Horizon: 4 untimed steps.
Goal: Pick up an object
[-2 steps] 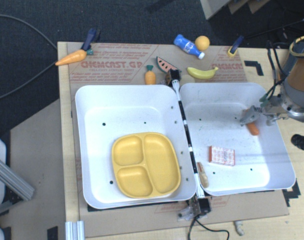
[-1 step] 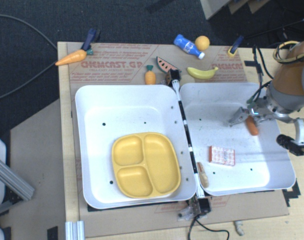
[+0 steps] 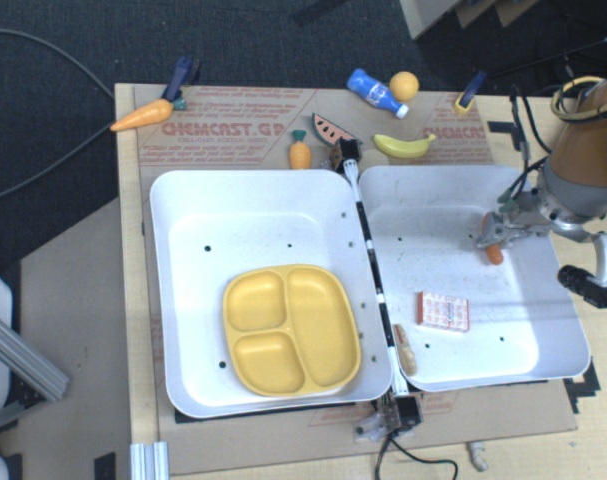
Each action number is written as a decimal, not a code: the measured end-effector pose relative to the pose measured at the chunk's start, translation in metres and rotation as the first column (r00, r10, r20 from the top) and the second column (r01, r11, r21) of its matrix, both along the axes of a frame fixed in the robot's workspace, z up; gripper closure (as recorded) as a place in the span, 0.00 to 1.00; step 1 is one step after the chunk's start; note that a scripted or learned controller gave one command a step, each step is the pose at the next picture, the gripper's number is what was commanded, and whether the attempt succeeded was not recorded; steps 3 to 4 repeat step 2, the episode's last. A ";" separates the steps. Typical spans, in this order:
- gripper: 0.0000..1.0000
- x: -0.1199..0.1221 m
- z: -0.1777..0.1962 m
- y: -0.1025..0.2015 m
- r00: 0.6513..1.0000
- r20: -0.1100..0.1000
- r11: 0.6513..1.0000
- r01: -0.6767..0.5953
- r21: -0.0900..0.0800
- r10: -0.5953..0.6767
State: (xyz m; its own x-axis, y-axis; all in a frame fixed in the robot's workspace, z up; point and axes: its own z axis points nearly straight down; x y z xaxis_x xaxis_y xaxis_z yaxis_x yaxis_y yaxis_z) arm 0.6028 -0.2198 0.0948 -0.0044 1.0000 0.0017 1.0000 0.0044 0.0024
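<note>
My gripper (image 3: 491, 234) hangs low over the right bin (image 3: 463, 368), near its upper right part, with the arm reaching in from the right. A small orange object (image 3: 494, 256) lies on the bin floor directly under the gripper's tip, touching or nearly touching it. Nearer the front of the same bin, well apart from the gripper, a flat pink-and-white packet (image 3: 443, 311) lies on the floor. A small brown piece (image 3: 404, 349) rests against this bin's left wall.
The left bin (image 3: 183, 218) holds a yellow divided plate (image 3: 291, 328). Behind the bins, a carrot (image 3: 143, 116), a small orange toy (image 3: 300, 154), a watermelon slice (image 3: 328, 128), a blue bottle (image 3: 375, 92), an orange ball (image 3: 404, 85) and a banana (image 3: 403, 145) lie on the board.
</note>
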 end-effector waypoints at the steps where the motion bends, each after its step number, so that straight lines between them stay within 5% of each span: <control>1: 1.00 0.027 -0.010 0.067 1.000 -0.001 1.000 0.004 -0.003 -0.004; 2: 1.00 0.033 0.091 0.131 1.000 0.000 1.000 0.003 -0.002 -0.003; 4: 1.00 0.033 0.091 0.131 1.000 0.000 1.000 0.003 -0.002 -0.003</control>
